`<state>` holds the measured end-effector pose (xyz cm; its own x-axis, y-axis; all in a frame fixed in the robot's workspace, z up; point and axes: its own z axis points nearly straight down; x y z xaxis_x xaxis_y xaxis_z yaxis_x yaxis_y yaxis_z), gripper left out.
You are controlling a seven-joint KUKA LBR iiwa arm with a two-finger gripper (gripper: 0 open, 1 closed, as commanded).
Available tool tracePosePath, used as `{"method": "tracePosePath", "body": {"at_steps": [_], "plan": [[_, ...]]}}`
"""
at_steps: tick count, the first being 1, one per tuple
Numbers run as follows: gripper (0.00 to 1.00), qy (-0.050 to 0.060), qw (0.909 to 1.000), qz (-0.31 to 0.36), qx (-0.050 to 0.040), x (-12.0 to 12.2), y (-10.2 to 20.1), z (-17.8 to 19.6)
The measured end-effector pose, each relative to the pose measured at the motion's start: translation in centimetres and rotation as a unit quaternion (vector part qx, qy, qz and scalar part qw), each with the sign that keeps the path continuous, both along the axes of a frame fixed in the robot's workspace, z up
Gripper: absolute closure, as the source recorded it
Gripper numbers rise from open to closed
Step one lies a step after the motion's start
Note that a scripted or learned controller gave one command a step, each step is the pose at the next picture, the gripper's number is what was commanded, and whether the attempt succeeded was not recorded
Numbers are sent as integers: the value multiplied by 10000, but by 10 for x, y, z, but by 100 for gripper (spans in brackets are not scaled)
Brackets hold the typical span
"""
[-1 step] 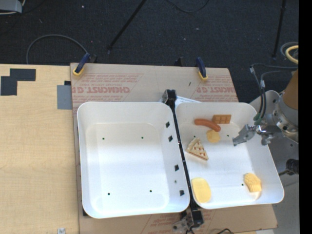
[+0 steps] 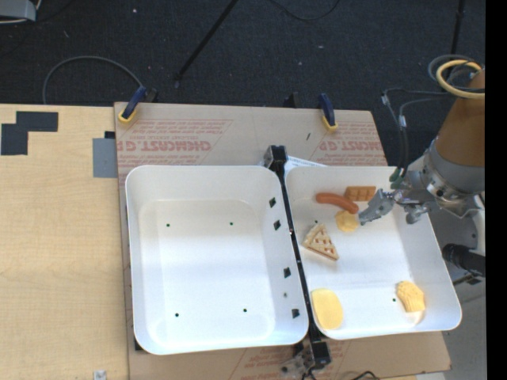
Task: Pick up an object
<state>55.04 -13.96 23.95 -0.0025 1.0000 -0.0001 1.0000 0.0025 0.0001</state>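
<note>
You are looking at a robotics lab test cell, not a kitchen: the two white bins [image 2: 207, 182] sit on a sheet of printed cardboard [image 2: 238, 137] held to a plywood bench [image 2: 55, 244] by yellow-and-blue clamps [image 2: 326, 111]. Behind the bench you see dark carpet [image 2: 238, 46] with loose cables [image 2: 79, 66] and a stand's legs. The food in the right bin is toy plastic, and the grey-and-orange arm [image 2: 463, 133] is industrial.

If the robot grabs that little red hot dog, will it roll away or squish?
The hot dog looks like a round, smooth toy sausage lying flat in the right bin, so a sideways nudge would probably roll it. It looks glossy, perhaps slippery. It seems small and likely light; whether it squishes, I can't tell.
</note>
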Motion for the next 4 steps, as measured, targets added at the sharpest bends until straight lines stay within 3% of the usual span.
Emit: {"method": "tracePosePath", "body": {"at_steps": [1,2,3,4], "plan": [[0,11,10000,9,6,50,54,-24],[0,-11,10000,-40,-7,2,-10,19],[0,17,10000,2,5,46,29,-12],[0,22,10000,-12,-1,93,11,-60]]}}
